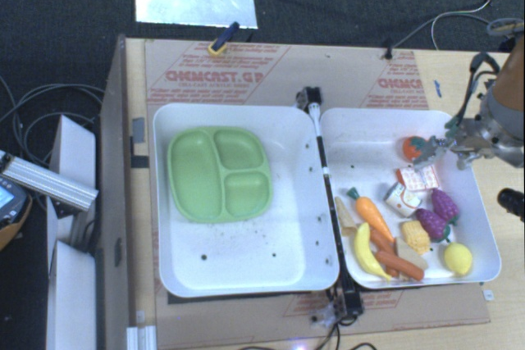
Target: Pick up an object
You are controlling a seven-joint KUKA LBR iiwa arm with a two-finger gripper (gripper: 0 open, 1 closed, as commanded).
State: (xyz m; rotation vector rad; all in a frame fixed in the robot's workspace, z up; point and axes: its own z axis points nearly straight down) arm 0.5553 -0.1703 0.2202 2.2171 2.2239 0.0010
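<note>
Camera view, arm [502,106] reaching from right, gripper [435,145] beside tomato [413,147]

The surface [271,65] is a brown board printed with red lettering, and two shallow white bins sit side by side directly on it, touching along a shared middle edge. The left bin [205,266] lies toward the surface's left edge and the right bin [361,135] reaches nearly to its right edge. Behind the left bin, at the surface's far edge, lies a small tool with a yellow end and a dark blue handle [222,39].
</note>
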